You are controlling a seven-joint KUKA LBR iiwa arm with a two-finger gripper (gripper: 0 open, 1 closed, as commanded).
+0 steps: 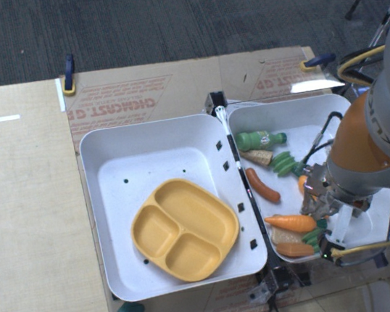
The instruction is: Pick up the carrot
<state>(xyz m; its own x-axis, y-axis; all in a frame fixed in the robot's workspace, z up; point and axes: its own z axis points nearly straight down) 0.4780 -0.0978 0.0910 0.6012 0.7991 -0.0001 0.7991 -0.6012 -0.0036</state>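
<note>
The carrot (289, 222) is orange and tapered, with its tip pointing left and a green top at its right end. It lies in the front part of the right white bin (295, 104). My gripper (314, 201) hangs low over the carrot's thick right end, under the orange-banded wrist (355, 144). The wrist body hides the place where gripper and carrot meet, so contact cannot be judged.
The right bin also holds a green bottle (256, 139), a beige piece (257, 156), a green pod (284, 164), a red sausage (263, 185) and an orange-brown piece (295, 249) by the front wall. A yellow divided plate (184, 228) sits in the left bin (107, 202).
</note>
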